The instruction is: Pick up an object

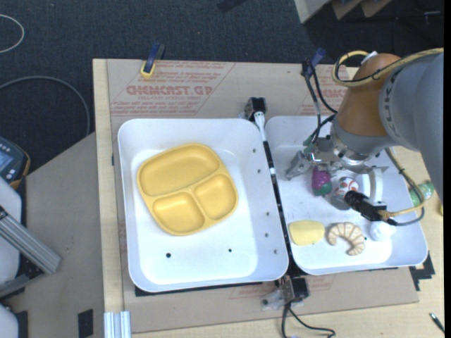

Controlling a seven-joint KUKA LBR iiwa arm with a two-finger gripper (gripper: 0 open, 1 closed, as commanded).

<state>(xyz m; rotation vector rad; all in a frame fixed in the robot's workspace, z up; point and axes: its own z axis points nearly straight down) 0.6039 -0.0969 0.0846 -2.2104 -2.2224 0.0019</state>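
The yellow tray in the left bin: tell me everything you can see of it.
The yellow tray is a rounded, matte, plastic-looking plate with three compartments: one long one across the top and two smaller ones beneath. It lies flat and slightly rotated on the floor of the left bin, toward its upper left. Its compartments hold nothing, and nothing else touches it.

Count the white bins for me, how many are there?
2. The left bin holds a yellow divided plate. The right bin sits beside it, under the arm, with a croissant and other small things.
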